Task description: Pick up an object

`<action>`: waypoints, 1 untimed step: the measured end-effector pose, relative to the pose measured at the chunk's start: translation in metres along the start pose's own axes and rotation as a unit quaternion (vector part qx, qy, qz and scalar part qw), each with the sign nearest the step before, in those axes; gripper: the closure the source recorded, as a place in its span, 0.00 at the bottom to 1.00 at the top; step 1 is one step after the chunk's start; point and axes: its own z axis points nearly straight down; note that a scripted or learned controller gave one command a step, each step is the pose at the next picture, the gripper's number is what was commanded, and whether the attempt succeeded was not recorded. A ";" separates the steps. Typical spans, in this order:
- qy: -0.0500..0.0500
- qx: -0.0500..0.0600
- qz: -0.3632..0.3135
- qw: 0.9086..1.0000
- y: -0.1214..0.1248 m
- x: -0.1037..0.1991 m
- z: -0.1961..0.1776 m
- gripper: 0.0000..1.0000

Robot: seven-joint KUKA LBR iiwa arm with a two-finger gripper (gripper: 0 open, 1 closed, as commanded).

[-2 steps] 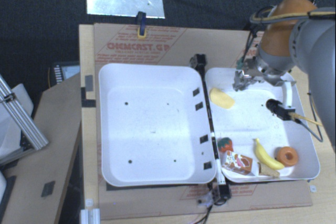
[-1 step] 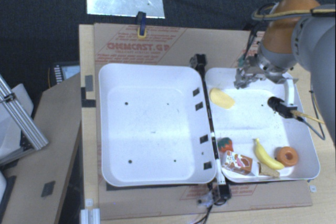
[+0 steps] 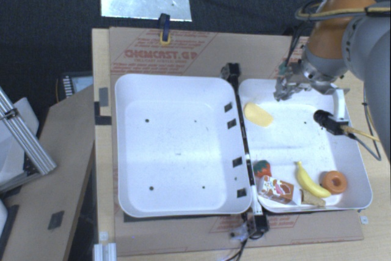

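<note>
Two white bins (image 3: 177, 85), one banana (image 3: 307, 180), one doughnut (image 3: 334, 181), one yellow lump (image 3: 258, 114), one snack packet (image 3: 278, 190)

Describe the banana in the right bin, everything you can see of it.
The banana is yellow, smooth and glossy, likely a plastic toy, curved, with a dark tip at its upper end. It lies flat near the front of the right bin, running diagonally. Its lower end meets the orange ring and sits close to the printed packet.

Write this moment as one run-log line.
hand: over right bin, far edge | nearest: yellow block | banana, donut: near corner | nothing held
</note>
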 end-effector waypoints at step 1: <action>0.000 -0.002 -0.001 1.000 0.001 0.000 -0.011 1.00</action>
